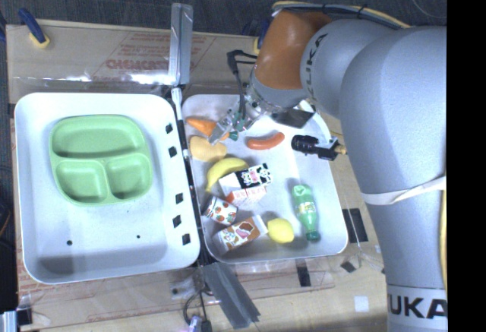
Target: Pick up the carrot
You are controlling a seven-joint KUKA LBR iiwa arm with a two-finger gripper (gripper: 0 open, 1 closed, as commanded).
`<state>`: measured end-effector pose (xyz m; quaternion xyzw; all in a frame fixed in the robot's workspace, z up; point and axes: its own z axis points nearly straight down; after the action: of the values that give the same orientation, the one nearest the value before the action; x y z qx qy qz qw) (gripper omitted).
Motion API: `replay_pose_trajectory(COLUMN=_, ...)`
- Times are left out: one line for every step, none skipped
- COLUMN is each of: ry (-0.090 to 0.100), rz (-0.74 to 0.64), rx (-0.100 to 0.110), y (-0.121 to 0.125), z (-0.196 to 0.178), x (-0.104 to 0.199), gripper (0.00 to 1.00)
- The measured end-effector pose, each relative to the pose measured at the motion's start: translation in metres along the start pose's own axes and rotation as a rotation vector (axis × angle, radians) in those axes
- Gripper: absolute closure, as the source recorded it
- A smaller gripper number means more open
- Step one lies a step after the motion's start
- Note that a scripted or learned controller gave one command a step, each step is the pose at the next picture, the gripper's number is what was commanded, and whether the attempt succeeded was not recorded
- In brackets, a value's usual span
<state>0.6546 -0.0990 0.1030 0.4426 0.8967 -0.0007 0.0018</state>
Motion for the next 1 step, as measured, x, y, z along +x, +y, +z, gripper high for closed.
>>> replay_pose_trajectory(ry=0.003, rz=0.075, rx=0.001, y=0.0105, z=-0.1101, x=0.0219, gripper=1.0)
